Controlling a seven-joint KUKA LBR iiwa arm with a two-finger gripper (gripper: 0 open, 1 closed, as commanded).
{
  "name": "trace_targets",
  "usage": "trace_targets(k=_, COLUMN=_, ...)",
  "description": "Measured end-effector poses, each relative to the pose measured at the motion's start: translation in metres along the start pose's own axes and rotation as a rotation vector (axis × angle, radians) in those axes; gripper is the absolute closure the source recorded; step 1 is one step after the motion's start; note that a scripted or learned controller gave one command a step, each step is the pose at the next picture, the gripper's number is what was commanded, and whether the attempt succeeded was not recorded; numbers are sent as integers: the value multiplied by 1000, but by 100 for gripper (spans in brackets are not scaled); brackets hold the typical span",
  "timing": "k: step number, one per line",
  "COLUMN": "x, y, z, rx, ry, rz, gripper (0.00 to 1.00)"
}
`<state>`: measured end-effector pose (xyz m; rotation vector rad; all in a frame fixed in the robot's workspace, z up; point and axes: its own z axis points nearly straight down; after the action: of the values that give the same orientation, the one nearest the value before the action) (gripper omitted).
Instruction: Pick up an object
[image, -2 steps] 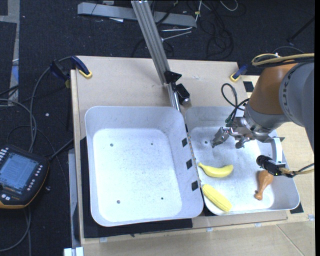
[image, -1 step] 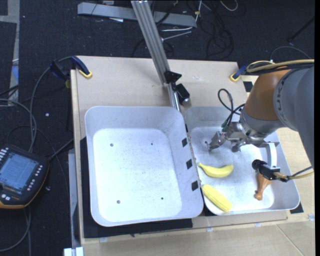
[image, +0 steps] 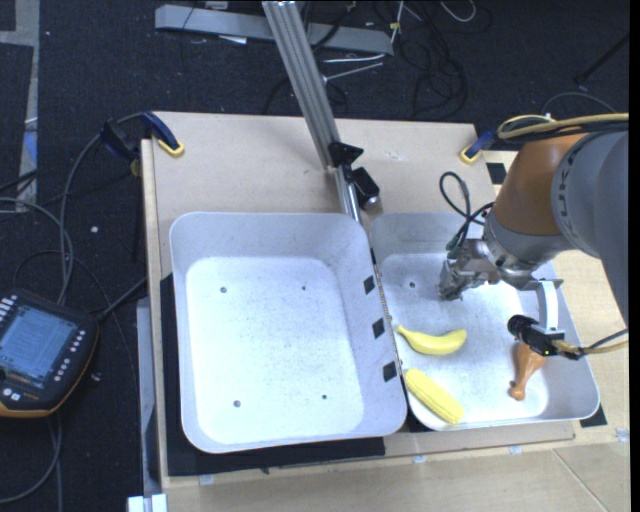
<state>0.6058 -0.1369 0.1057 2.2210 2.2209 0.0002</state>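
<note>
Likeliest target is the banana (image: 432, 341). It lies flat in the right bin (image: 410, 262), near the bin's left wall, with bare floor around most of it. We pick it because it is the thing nearest the claw (image: 453, 284). The claw sits low in the bin, up and right of the banana in the view, and is apart from it. We see nothing in its grip, and we cannot tell how far open it is: it is too small and dark.

The corn (image: 433, 397) lies just below the banana, tucked into the bin's near-left corner. We judge that a harder grab, since the walls crowd it. The drumstick (image: 524, 370) lies by the right wall, well apart from both. All three look loosely scattered, not arranged.

The arm (image: 560, 190) comes in from the right with its wrist bent down, so the claw points into the bin.

Both bins are shallow, white and speckled, and the left bin (image: 270, 340) touches the right one along a shared edge. They sit on a pale wood table (image: 250, 150) with a clamp (image: 165, 138) at its back-left corner. Around it is dark floor (image: 80, 100) with loose cables, a pendant (image: 35, 350) at left, and a metal rail (image: 305, 90) slanting in from the back.
</note>
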Motion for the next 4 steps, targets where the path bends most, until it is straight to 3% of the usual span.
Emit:
trace_targets(k=2, x=-1, y=6, z=-110, rx=-4, ry=0, rz=0, gripper=100)
trace_targets(k=3, x=-1, y=7, z=-138, rx=-2, ry=0, rz=0, gripper=100)
trace_targets(k=4, x=48, y=7, z=-129, rx=1, ry=1, rz=-4, gripper=100)
